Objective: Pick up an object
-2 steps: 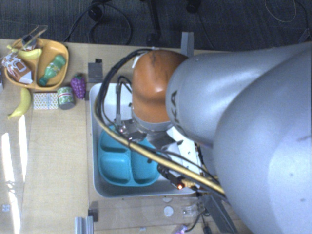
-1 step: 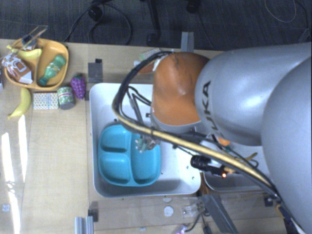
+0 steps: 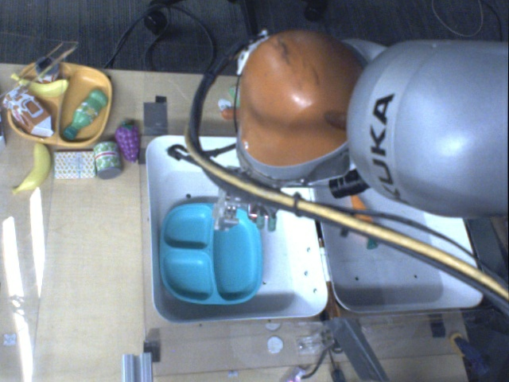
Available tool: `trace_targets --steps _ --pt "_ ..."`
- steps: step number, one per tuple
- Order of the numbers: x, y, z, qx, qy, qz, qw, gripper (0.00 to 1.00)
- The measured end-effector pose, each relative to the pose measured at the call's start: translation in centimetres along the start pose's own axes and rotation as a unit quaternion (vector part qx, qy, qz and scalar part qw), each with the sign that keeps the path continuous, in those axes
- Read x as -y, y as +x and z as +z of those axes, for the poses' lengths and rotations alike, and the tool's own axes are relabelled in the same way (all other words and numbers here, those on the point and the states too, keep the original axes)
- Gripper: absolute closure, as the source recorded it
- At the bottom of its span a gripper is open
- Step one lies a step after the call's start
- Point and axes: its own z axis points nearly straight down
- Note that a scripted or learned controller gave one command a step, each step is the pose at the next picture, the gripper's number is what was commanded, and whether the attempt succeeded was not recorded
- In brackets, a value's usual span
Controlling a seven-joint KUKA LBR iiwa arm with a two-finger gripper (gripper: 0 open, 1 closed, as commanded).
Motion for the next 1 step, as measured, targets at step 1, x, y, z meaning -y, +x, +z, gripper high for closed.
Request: trace_targets --steps 1 --pt "4.34 0.51 12.84 -0.003 0.001 -0.123 0.9924 1.00"
